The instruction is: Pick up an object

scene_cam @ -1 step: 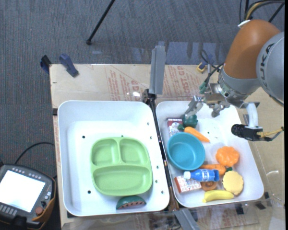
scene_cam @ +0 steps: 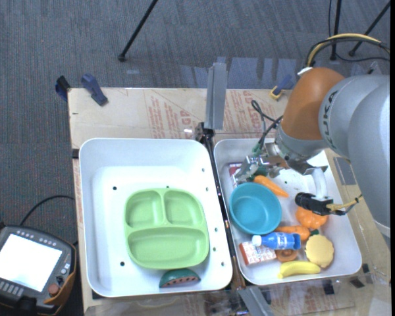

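Note:
My gripper (scene_cam: 256,165) is low in the back left part of the right bin (scene_cam: 347,242), under the orange band of the arm. It hangs just above a red and white packet (scene_cam: 236,172) and the top end of a carrot (scene_cam: 272,186). In front of it sits a blue bowl (scene_cam: 255,208). I see no object lifted off the bin floor.
The right bin also holds an orange pepper (scene_cam: 312,218), a blue-capped bottle (scene_cam: 277,241), a red box (scene_cam: 253,253), a banana (scene_cam: 299,268) and a yellow round item (scene_cam: 319,249). The left bin (scene_cam: 99,176) holds a green divided plate (scene_cam: 166,228) and a watermelon slice (scene_cam: 180,278).

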Controlling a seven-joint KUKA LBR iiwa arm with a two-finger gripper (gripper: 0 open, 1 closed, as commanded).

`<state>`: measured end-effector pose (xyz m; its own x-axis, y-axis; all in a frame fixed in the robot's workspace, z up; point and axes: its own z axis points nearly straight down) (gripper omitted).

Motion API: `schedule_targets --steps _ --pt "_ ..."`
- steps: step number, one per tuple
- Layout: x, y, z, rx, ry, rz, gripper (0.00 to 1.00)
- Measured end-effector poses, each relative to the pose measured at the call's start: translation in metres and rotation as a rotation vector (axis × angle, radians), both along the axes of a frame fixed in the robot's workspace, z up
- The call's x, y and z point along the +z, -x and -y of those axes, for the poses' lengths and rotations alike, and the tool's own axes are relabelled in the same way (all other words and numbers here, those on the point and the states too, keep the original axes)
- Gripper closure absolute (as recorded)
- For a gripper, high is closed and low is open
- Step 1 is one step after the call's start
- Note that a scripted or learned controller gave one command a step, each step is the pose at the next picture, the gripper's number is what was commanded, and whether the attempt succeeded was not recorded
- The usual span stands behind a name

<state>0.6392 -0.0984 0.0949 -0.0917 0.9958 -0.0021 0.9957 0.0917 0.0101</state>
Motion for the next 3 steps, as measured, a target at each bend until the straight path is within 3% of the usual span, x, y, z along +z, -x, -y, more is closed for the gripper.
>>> schedule_targets --steps 1,2,3 --pt "0.103 0.003 -0.013 0.371 0.003 -0.003 0.0" --pt "0.009 0.009 -0.014 0.497 -0.002 -0.014 0.0" --pt "-0.008 0.055 -0.001 0.191 -0.002 -0.012 0.0"
